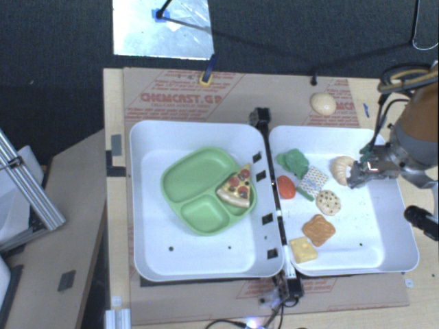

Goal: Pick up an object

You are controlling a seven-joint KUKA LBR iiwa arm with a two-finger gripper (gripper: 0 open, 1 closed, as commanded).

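Dark carpet surrounds a cardboard-topped bench [178, 98] bearing two shallow white bins side by side, with a reflective sheet [162, 19] lying at 12 o'clock beyond it. At the right bin [394, 249], toy foods are scattered: a green leafy piece [295, 162], a red piece [286, 187], a checkered packet [313, 181], a chocolate-chip cookie [328, 202], a brown nugget [319, 229] and a yellow block [303, 249]. A pale, ribbed shell-like pastry [341, 168], rounded, lies at the bin's 1 o'clock area, its long axis running roughly 11 to 5 o'clock. The gripper [362, 173] sits just beside it at 3 o'clock; whether its pincer is apart or together cannot be told. The left bin [147, 252] holds a green divided plate [180, 177] with a pizza slice [236, 188] at its 3 o'clock edge. A cream ball [323, 103] rests on the bench.
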